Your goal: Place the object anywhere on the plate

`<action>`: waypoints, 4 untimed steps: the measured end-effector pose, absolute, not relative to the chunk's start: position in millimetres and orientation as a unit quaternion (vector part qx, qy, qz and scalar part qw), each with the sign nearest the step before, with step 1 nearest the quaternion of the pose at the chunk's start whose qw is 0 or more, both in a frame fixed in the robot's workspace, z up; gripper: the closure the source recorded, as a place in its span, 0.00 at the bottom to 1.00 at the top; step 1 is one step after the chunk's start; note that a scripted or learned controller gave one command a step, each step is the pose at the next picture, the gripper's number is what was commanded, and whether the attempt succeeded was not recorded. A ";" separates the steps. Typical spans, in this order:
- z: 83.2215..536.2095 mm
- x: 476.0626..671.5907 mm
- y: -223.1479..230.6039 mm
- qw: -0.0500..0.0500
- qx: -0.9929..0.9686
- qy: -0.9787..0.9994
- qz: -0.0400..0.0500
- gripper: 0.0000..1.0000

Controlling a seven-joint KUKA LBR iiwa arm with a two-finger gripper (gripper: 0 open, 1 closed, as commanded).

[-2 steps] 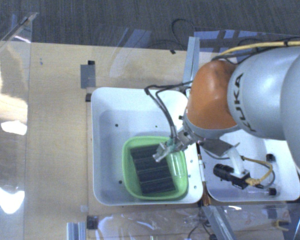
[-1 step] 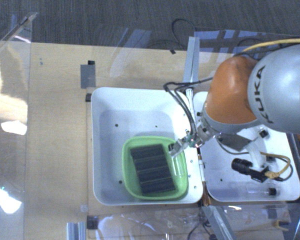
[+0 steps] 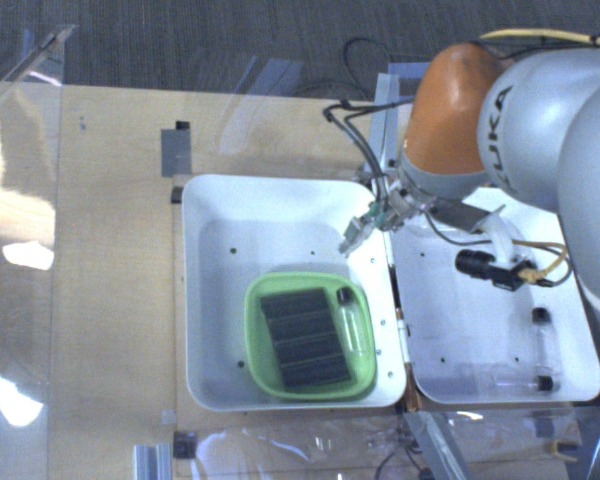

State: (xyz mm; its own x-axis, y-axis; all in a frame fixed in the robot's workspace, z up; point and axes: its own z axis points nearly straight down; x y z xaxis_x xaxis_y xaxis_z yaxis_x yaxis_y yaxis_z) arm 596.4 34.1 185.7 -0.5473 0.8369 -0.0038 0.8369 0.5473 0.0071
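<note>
A green plate (image 3: 265, 378) sits in the front half of the left white bin (image 3: 215, 268). A dark ribbed rectangular block (image 3: 302, 338) lies flat on the plate, filling most of its middle. Along the plate's right side lies what looks like a clear small bottle with a dark cap (image 3: 350, 313). My gripper (image 3: 358, 234) hangs over the left bin's right rear part, just behind the plate's right corner and apart from it. I see nothing held at its tip. The grey arm with its orange band (image 3: 455, 108) reaches in from the upper right.
The right white bin (image 3: 460, 348) holds a clear tube with dark ends (image 3: 544, 350) near its right wall. A black connector with cables (image 3: 485, 265) hangs off the wrist over that bin. The ridge between the two bins (image 3: 395, 298) runs right beside the gripper.
</note>
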 end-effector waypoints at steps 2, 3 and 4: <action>277.7 670.0 135.1 0.005 0.421 0.907 0.003 0.00; 294.8 666.6 201.0 0.005 0.438 0.899 0.004 0.00; 259.0 664.4 213.8 0.003 0.425 0.905 0.002 0.00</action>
State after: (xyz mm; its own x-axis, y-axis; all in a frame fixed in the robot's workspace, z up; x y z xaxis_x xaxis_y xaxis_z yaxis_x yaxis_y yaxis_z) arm 664.4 213.8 259.0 -0.6390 0.7692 -0.0029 0.7692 0.6390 0.0061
